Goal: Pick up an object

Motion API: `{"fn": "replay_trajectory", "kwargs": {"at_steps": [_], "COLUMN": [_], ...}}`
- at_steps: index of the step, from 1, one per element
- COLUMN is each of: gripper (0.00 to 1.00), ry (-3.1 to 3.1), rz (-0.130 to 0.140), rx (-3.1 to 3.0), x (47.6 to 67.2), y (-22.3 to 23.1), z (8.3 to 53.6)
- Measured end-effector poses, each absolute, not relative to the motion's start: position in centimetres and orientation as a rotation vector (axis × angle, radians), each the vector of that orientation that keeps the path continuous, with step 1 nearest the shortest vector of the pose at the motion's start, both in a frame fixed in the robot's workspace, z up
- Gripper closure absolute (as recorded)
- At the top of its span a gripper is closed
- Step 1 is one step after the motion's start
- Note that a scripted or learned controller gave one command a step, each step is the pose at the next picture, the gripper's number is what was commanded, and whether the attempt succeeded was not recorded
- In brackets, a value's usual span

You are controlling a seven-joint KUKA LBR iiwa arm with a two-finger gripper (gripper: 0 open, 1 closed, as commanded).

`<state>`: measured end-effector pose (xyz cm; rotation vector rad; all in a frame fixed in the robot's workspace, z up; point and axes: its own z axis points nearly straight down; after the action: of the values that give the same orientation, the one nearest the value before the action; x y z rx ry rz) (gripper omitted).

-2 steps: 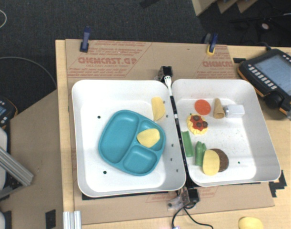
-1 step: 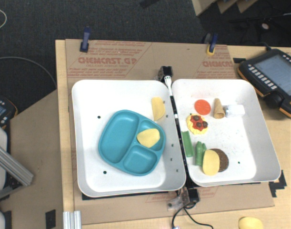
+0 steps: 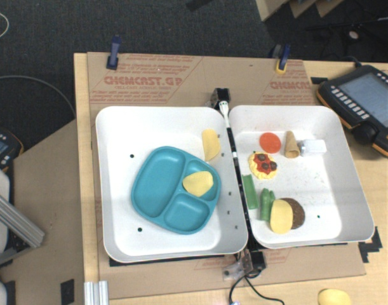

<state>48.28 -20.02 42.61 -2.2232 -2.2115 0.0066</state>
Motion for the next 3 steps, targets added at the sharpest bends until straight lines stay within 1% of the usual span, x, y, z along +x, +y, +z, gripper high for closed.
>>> {"fn": "replay_trajectory", "kwargs": {"at_steps": [1,2,3], "gripper": [1.0,1.0,1.0], "ry": [-2.237,-2.208,-2.237], "rz": [-0.013,0.011,-0.011], "rx": [-2.226,-2.217,-2.225], "x": [51.7,47.7,52.0], "y": [-16.7,-20.0,-16.7], "z": [54.2,39.4,49.4]}}
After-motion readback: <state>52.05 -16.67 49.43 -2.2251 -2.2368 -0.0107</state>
